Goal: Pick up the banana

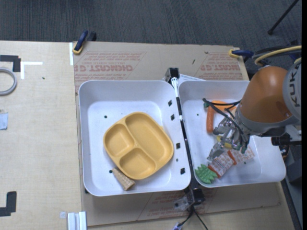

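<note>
Right bin (268, 176) crowded; yellow plate (139, 145) fills left bin (91, 128).

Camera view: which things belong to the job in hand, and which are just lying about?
Job: gripper, low over the right bin.
Lying about: yellow divided plate, brown slab, orange carrot-like piece, green toy, red-and-white packet.

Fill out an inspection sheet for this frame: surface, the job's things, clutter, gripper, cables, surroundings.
Surface: cardboard-covered bench bearing left bin and right bin.
Job's things: banana, nothing seen.
Clutter: yellow divided plate and a brown block in the left bin; orange carrot, green toy and red-white packet in the right bin.
Gripper: gripper low over the right bin beside the packet; finger state cannot be told.
Cables: yellow cable at upper right; black cable at bottom.
Surroundings: dark carpet; blue clamp.
</note>
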`<control>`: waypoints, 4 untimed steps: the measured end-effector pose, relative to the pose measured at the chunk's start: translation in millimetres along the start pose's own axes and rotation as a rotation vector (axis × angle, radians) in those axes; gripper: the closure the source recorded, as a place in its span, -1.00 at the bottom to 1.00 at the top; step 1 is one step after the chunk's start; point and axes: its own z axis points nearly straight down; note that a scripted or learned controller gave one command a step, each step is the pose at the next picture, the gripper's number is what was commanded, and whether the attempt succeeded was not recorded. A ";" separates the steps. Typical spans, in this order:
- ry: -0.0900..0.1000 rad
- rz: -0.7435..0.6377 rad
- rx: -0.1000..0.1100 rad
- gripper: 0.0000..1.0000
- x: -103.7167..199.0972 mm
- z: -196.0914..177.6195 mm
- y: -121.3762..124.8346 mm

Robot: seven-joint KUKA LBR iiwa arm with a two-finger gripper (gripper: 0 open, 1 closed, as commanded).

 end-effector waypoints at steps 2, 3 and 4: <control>-0.001 -0.405 0.000 -1.00 21.3 -0.4 -5.0; -0.003 -0.706 -0.001 -1.00 -22.7 -0.1 17.3; -0.006 -1.004 0.000 -1.00 -5.8 -0.9 2.9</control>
